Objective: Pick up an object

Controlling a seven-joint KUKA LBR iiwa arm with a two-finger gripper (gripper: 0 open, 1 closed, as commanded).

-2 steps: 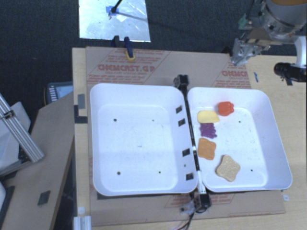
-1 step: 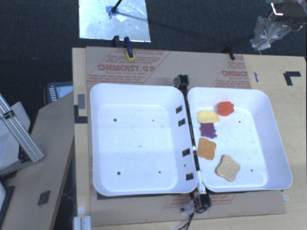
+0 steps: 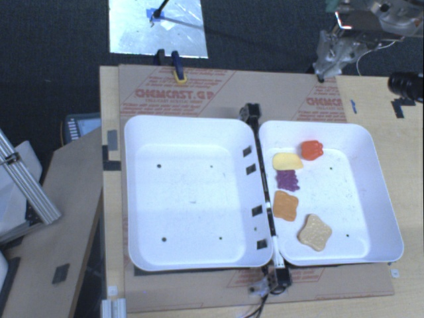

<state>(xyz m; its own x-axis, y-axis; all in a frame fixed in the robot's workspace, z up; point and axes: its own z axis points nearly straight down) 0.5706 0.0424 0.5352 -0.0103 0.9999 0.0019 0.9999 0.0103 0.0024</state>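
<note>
The right bin holds several small objects along its left side: a red piece, a yellow piece, a purple cluster, an orange slab and a tan toast-shaped piece. My gripper hangs high at the upper right, beyond the far edge of the right bin and well away from all the objects. Nothing shows between its fingers.
The left bin lies beside the right one, joined by a black hinge strip. A shiny metal sheet lies on the dark floor at the back. Cardboard lies under the bins.
</note>
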